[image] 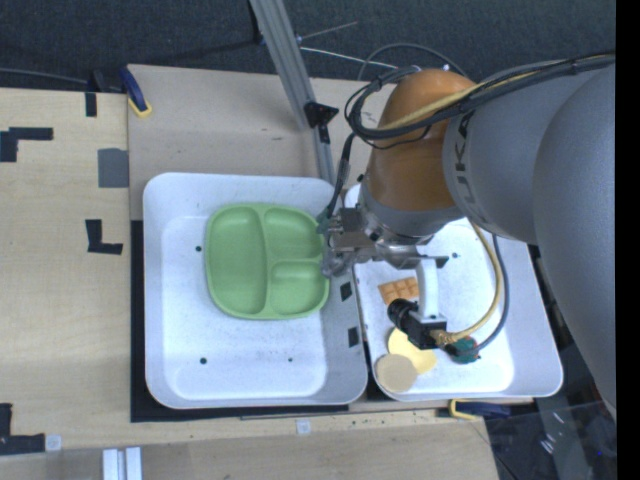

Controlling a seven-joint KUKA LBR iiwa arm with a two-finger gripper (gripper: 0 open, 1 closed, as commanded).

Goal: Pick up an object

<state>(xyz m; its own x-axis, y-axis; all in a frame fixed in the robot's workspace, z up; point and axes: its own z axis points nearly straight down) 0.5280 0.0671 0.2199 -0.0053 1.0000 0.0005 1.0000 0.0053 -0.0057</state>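
Green divided plate (262, 260) contained in left bin (250, 370), waffle piece (399, 289) and pale disc (396, 372) in right bin (520, 358), pincer (336, 244) poised at plate's right rim, its grip state indiscernible.

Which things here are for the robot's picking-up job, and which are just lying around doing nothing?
For the job:
pincer
green plate in the left bin
orange waffle piece and pale round piece in the right bin

Just lying about:
blue clamp
grey patch
black tape marks
metal rail
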